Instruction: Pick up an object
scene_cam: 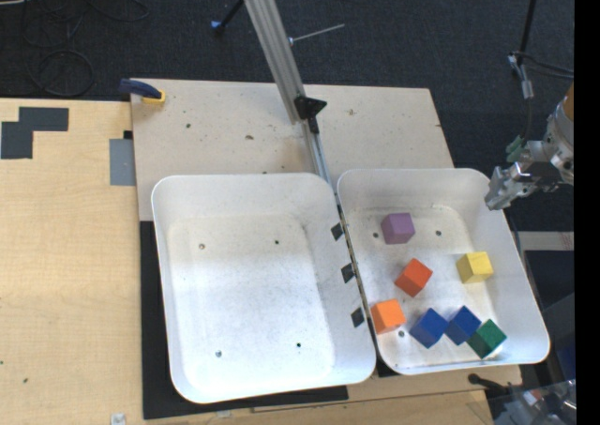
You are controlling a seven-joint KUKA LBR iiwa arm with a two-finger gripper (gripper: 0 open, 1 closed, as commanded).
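The right bin [441,184] holds several small cubes: a purple one [398,227] near the back, a red-orange one [413,277] in the middle, a yellow one [475,266] to the right, an orange one [388,316] by the left wall, two blue ones [429,327] [462,324] and a green one [487,337] along the front. My gripper [502,190] hangs at the bin's far right rim, above and to the right of the yellow cube, with nothing seen between its fingers.
The left bin [244,292] lies beside the right one, joined by black clips [348,272]. A slanted aluminium post [279,43] rises behind the bins. A blue-and-yellow clamp [145,91] sits at the bench's back left corner.
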